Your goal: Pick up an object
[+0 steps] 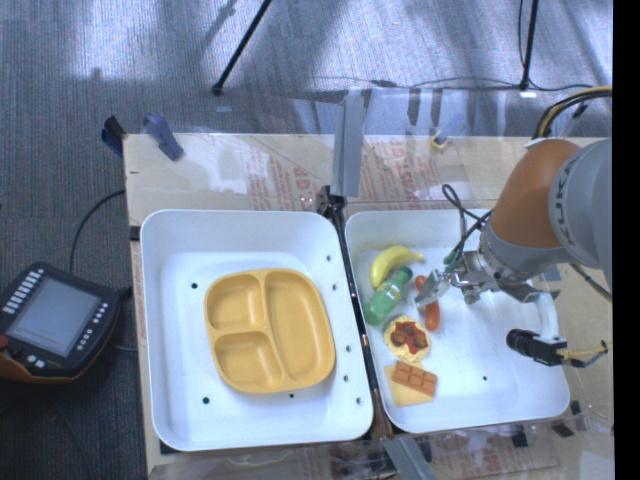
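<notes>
Evenly bright, soft overhead daylight. Pale light patches on carpet (150,38), glare on clear sheet (440,118) behind bins (250,233). Faint shadows, slightly soft focus overall.

We see the toys crowded along the left side of the right-hand shallow white bin (500,393) — a yellow plastic banana (394,261), a green bottle (386,295), a small round pizza (407,337) and a waffle on a yellow slab (412,381). The bin's right half lies open. In the left-hand white bin (175,258), a yellow three-compartment tray (268,329) fills the middle — bare floor rings it.
</notes>
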`<state>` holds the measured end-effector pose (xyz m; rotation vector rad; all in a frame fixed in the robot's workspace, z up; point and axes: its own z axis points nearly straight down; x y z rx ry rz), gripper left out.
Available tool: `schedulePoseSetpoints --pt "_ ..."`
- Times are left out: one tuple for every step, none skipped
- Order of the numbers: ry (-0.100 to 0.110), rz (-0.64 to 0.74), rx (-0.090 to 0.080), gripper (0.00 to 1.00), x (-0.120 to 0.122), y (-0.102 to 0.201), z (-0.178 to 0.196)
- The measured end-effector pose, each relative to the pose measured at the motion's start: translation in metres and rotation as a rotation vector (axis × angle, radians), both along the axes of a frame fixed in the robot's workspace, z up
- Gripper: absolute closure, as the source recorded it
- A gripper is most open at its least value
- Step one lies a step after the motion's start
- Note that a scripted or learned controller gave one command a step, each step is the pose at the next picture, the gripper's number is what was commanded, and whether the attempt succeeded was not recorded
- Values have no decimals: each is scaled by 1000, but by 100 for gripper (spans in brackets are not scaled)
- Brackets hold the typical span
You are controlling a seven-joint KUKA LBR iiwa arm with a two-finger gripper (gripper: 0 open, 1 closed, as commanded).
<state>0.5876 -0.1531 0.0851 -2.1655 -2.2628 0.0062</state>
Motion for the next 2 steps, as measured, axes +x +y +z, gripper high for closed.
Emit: schedulePoseSetpoints --pt "-1 -2 0 100 0 -1 12" --pt "-22 -27 -2 100 60 69 132"
